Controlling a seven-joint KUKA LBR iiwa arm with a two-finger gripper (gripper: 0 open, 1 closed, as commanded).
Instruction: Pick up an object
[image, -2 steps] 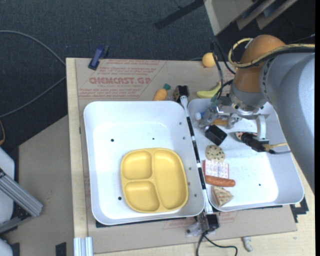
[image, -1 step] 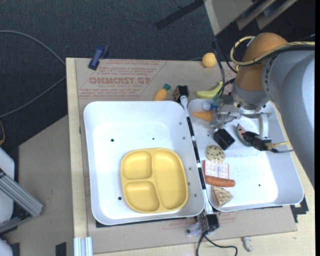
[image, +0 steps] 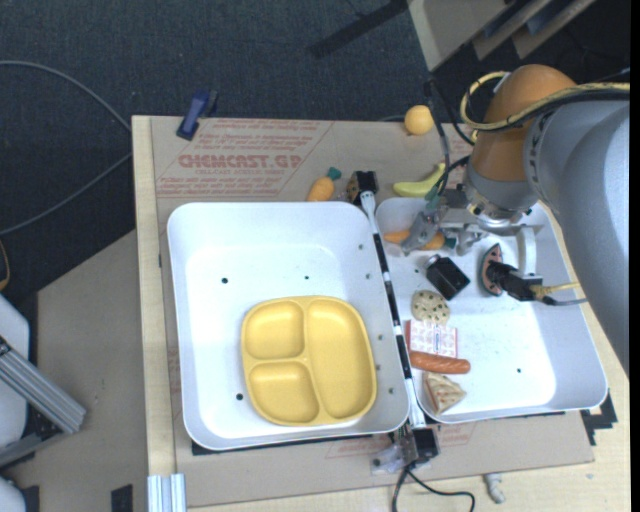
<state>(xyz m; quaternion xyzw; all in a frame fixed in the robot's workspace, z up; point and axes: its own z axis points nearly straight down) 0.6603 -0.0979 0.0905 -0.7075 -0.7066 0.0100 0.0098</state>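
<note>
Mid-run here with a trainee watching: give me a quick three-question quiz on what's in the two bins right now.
1. True or false: the yellow three-compartment plastic plate lies in the right white bin.
2. Which item lies nearest the front edge of the right bin? A) round speckled cookie B) red toy hot dog C) tan wedge-shaped toy sandwich
3. Fill in: the arm's gripper hovers over the ___ end of the right bin.

Key: 1 false, it lies in the left white bin; 2 C; 3 far.
</note>
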